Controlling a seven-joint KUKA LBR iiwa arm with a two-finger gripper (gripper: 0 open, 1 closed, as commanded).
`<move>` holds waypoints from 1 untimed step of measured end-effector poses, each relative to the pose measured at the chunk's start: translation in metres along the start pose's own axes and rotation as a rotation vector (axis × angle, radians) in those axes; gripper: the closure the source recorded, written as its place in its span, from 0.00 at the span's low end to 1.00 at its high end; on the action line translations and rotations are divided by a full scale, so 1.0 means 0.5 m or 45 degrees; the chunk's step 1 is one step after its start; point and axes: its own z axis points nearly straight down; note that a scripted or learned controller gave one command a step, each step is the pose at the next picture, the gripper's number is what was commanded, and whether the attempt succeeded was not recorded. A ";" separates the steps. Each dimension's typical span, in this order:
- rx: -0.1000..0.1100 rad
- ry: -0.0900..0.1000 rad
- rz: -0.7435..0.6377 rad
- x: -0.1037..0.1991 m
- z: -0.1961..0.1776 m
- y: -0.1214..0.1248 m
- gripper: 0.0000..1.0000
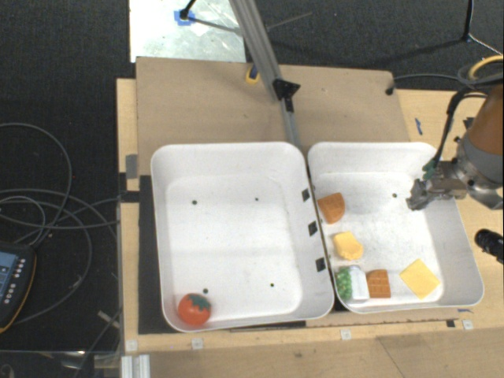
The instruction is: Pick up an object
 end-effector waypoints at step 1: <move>0.005 0.002 0.000 -0.001 -0.061 0.003 1.00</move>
